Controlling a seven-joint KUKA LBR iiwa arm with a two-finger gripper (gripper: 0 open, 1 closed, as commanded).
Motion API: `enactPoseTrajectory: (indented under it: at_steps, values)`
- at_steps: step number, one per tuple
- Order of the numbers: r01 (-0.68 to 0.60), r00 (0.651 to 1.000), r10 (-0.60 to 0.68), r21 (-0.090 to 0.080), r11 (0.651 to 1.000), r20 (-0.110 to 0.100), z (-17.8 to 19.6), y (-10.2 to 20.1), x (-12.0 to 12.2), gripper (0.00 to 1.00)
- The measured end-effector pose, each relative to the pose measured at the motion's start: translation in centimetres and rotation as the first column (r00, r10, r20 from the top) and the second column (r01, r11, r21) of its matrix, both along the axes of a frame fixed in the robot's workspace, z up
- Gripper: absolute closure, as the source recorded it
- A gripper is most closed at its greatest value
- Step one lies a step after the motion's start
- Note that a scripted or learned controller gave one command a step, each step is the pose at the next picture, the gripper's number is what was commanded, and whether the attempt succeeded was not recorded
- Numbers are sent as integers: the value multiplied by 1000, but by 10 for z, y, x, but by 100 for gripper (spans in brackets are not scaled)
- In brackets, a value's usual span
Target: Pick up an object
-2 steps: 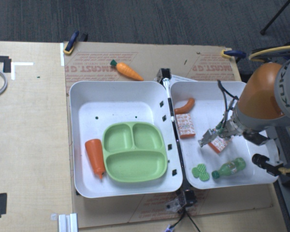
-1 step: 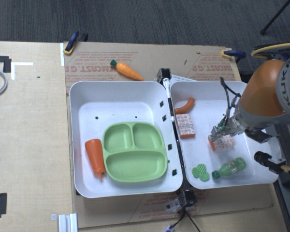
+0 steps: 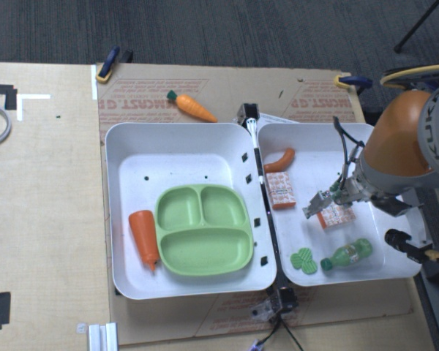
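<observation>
Presently the end effector point(image 3: 323, 205), finger state indeterminate, sits at a red-and-white packet point(image 3: 336, 217); recommend centring squarely above it before closing.

Bright even overhead light, soft shadows, slightly soft focus

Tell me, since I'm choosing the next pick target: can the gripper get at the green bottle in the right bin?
Probably yes. The green bottle lies on its side in the right bin, uncovered, apart from the green leafy toy. The gripper hangs just above it in the view, with open bin floor between them.
</observation>
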State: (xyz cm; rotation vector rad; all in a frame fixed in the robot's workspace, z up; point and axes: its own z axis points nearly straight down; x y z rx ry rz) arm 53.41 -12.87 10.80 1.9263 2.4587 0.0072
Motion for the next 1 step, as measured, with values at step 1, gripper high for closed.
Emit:
enactPoseTrajectory:
  at_steps: [1]
  values:
    - [2, 1000, -2, -1, 1000, 2, 10, 0, 1, 100]
